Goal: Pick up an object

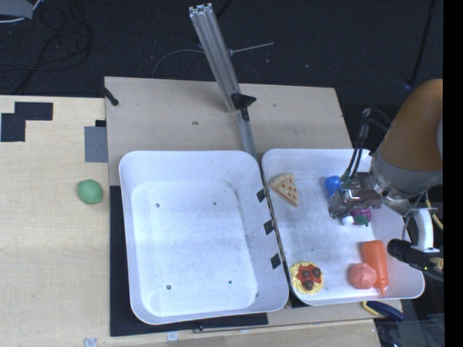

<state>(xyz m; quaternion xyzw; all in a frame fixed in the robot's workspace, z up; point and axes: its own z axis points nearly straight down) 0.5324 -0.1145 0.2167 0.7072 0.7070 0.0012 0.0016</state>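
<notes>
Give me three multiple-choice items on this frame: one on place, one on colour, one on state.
1. Where is the pizza slice?
A. In the right bin, near the divider between the bins
B. In the left bin
C. On the wooden bench beside the green ball

2. What colour is the ball lying outside the bins?
A. Blue
B. Green
C. Red

3. How does the gripper stand?
A. Raised high over the left bin
B. Parked off the bench, away from both bins
C. Down inside the right bin, beside a blue object

Key:
1 A, the slice sits just right of the shared wall.
2 B, it is green, on the bench left of the left bin.
3 C, the gripper is low over the right bin's floor, close to the blue object.
</notes>
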